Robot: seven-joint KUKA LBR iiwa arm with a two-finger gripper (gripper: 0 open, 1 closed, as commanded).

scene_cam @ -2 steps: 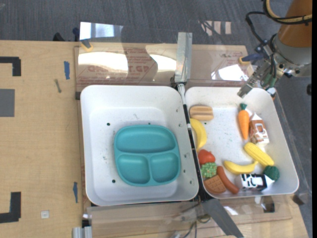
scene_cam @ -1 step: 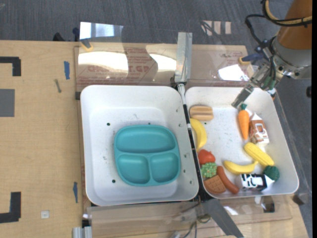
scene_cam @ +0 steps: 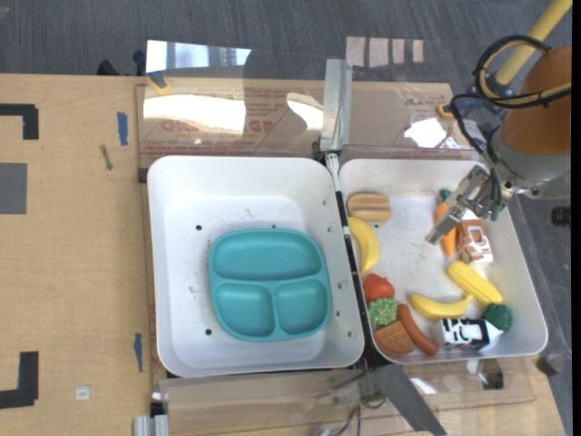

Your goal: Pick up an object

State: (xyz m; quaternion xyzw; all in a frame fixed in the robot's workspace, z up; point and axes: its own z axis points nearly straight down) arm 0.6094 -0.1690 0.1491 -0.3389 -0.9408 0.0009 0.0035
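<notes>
Two white bins [scene_cam: 172,189] on the worktop | left bin: teal divided plate [scene_cam: 269,282] | right bin: toy food along near and right edges | step: approach | tool [scene_cam: 451,218] fingers spread, empty, beside small carton [scene_cam: 474,242] | next: descend, centre, close.

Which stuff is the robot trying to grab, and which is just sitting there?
For the job:
end effector
toy foods in the right bin: carrot, corn, two bananas

Just lying about:
teal divided plate in the left bin
</notes>
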